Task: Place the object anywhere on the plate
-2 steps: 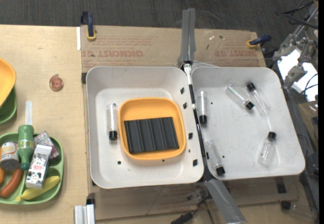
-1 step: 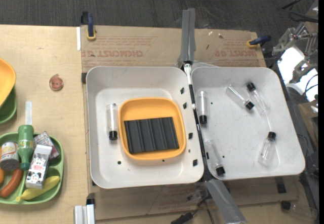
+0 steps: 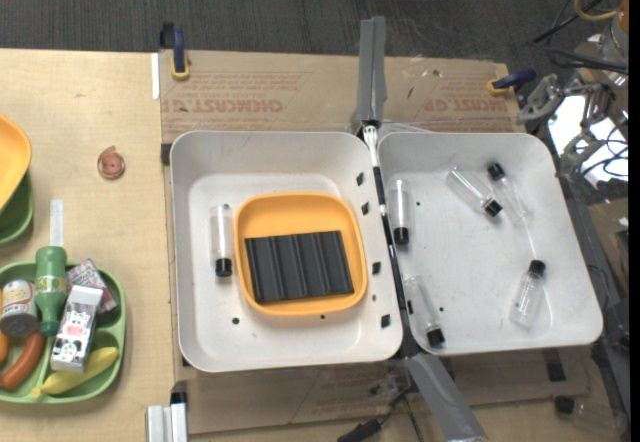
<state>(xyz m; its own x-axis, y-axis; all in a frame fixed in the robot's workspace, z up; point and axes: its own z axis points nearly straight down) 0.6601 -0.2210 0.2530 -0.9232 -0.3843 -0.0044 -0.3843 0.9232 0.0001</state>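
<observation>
The wooden tabletop [image 3: 80, 110] carries a sheet of cardboard [image 3: 260, 90], and on that sit two white bins side by side.

The left bin [image 3: 195, 330] holds an orange plate [image 3: 300, 205] at its middle. A black ribbed slab [image 3: 300, 265] lies on the plate and covers most of its floor. A clear vial [image 3: 221, 240] with a black cap lies on the bin floor just left of the plate, outside its rim, with its cap toward the near side.

The right bin [image 3: 480, 320] holds five more capped vials:
- one [image 3: 399, 213] along the wall by the divider
- two [image 3: 470, 188] [image 3: 508, 192] close together toward the far side
- one [image 3: 528, 292] near the right wall
- one [image 3: 425, 315] by the near left corner

At the tabletop's left edge a green tray [image 3: 110, 370] holds toy food, with a yellow bowl [image 3: 12, 165] behind it. A small pink disc [image 3: 111, 163] lies alone on the wood.

Whether the claw is open, closed or holding anything cannot be told.
</observation>
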